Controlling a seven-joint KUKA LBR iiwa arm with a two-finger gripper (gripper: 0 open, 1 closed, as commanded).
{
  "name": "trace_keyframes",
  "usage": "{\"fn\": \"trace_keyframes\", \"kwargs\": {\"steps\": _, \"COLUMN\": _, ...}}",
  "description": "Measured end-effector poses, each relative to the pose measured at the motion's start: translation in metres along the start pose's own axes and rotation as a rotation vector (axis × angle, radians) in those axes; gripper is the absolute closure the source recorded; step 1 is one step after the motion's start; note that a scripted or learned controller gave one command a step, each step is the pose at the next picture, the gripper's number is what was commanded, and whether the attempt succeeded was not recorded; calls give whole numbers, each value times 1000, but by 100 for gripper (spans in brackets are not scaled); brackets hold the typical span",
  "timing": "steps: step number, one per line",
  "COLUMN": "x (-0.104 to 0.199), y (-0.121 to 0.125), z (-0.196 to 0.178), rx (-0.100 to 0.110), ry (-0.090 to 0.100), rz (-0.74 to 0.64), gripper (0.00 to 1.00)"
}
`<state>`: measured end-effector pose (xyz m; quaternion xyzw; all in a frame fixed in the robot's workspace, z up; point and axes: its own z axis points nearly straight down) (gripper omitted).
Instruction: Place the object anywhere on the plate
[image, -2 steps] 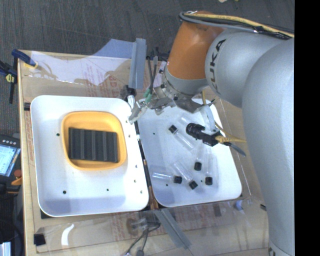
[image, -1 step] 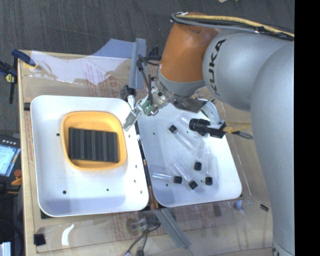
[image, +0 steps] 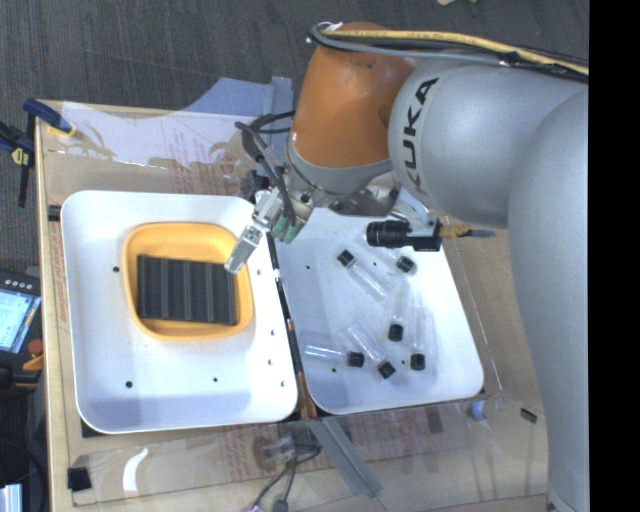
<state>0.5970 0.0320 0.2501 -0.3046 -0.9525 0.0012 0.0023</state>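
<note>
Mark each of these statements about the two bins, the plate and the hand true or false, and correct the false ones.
1. The yellow plate sits in the left bin. True.
2. The clear vials with black caps lie on the plate. False: they lie scattered in the right bin.
3. The hand is over the plate's right edge. True.
4. The dark ridged insert rests in the right bin. False: it lies in the plate's well.
5. The arm's orange band is above the wrist. True.
</note>
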Motion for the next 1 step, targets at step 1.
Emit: {"fn": "trace_keyframes", "kwargs": {"steps": 1, "x": -9, "y": 5, "z": 21, "rx": 0, "ry": 0, "rz": -75, "gripper": 0}}
